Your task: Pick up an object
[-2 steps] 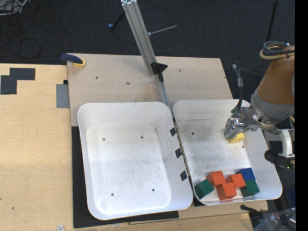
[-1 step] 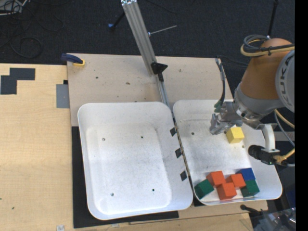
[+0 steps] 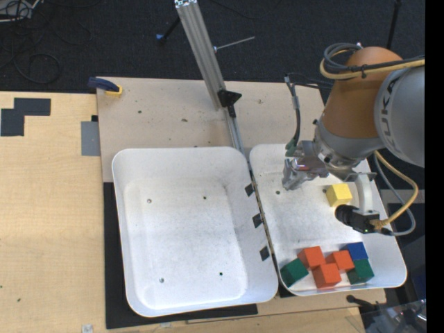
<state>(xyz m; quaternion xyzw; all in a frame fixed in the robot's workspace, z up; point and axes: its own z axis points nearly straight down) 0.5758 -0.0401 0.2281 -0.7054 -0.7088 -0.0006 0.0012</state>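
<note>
Tabletop carries two white bins side by side. Left bin has bare floor, just dark specks. Right bin holds all the blocks.

Arm reaches in from the right, with the orange band above the wrist, and sits over the upper part of the right bin. A slanted metal rail runs from the top down toward the gap between the bins.

Claw hangs low over bare bin floor at upper-left of the right bin. Can't tell whether it is spread or clenched; too small and blurred. No block visibly in it.

Blocks, all candidates for the pick:
- yellow block, alone, near the claw on its right, apart from it
- cluster at the bin's near edge, packed touching: orange blocks, a green block at the left end, a blue block and a second green at the right end

Progress, as a judgement: nothing picked yet, all blocks rest on the bin floor. Left to do: line up on a block, close, lift. Yellow looks the easiest, being isolated. The cluster is tight and offers little room for the claw.
</note>
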